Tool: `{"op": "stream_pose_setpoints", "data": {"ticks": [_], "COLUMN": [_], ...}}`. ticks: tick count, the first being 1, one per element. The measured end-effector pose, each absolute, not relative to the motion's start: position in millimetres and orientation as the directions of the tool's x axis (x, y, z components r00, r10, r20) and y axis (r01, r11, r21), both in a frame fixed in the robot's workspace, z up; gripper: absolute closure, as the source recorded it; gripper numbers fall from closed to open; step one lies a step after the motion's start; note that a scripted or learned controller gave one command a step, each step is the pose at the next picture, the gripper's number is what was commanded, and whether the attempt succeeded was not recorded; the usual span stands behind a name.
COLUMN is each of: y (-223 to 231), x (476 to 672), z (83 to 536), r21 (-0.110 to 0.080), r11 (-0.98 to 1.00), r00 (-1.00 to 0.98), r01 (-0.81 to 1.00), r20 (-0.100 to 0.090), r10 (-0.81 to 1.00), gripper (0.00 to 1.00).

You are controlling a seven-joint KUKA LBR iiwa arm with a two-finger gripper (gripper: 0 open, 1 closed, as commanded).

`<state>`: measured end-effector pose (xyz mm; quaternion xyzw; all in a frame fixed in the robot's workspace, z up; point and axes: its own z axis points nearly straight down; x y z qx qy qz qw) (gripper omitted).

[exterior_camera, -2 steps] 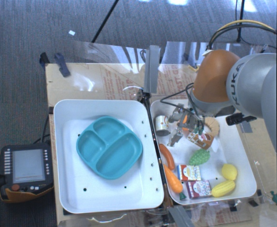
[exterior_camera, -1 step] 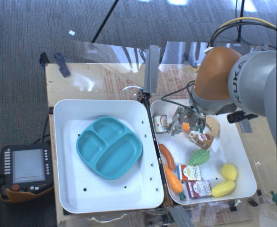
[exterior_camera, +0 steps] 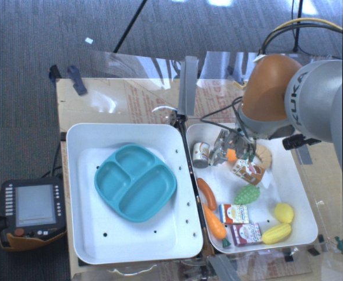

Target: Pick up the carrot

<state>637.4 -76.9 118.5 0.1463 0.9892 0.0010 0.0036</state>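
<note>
My hand (exterior_camera: pixel 235 148) hangs over the back of the right bin (exterior_camera: pixel 297 180), low among the clutter there. Whether it is released or clenched I cannot tell from this angle. It sits just beside a small tin can (exterior_camera: pixel 201 154) and above a printed snack pouch (exterior_camera: pixel 247 171), with something orange showing right at the hand that I cannot identify.

The carrot (exterior_camera: pixel 215 222) lies well apart from my hand, at the front of the same bin, tight along the left wall. That placement makes it awkward, I judge: the wall leaves little room on one side. A red sausage (exterior_camera: pixel 206 192) lies just behind it, nearly end to end, and a small red carton (exterior_camera: pixel 234 213) sits just beside it on the right, with a second carton (exterior_camera: pixel 243 233) nearer the front. A green spiky fruit (exterior_camera: pixel 247 194) and two yellow lemons (exterior_camera: pixel 280 224) are farther right.

The left bin (exterior_camera: pixel 81 151) holds a blue divided plate (exterior_camera: pixel 135 181). Both bins rest on the desk (exterior_camera: pixel 119 98).
</note>
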Motion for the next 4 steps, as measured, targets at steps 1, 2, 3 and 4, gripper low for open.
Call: {"op": "stream_pose_setpoints", "data": {"ticks": [1, 2, 3, 4], "y": [-99, -89, -89, -88], "x": [609.1, 614.4, 615.3, 616.4], "z": [146, 86, 87, 98], "r21": [0.001, 0.000, 0.000, 0.002], "r11": [0.758, 0.884, 0.884, 0.886], "r00": [-0.758, -0.884, -0.884, -0.886], "r01": [0.652, 0.468, 0.467, 0.465], "r20": [0.000, 0.004, 0.001, 0.000], "r10": [0.652, 0.468, 0.467, 0.465], "gripper": [1.00, 1.00, 0.00, 1.00]}}
